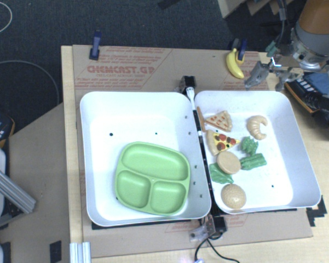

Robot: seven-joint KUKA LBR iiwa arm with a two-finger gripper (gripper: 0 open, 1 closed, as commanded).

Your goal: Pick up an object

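Observation:
Several toy foods lie in the right bin: a pizza slice, a second pizza slice, a tan croissant, green vegetable pieces, a round bun and a tan ball-shaped bread. A yellow banana rests on the cardboard behind that bin. My gripper hangs at the upper right, over the right bin's back edge and just right of the banana. It is well above the foods, and nothing hangs from it.
The left bin holds a green divided plate. Both bins sit on a cardboard sheet with blue clamps at its back edge. The grey arm with its orange band fills the top right corner.

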